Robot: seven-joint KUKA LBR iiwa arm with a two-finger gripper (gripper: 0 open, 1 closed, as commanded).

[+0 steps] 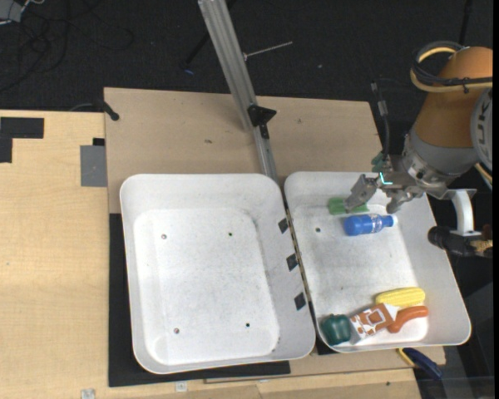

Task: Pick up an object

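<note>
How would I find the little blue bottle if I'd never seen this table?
Look in the right bin, the one the arm reaches into. Near its far end, just below the gripper, the blue bottle lies on its side. It is the only blue thing; a green block sits beside it.

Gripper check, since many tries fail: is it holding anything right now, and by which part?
Nothing is held. The gripper hangs open above the blue bottle and the green item, with nothing between its fingers.
</note>
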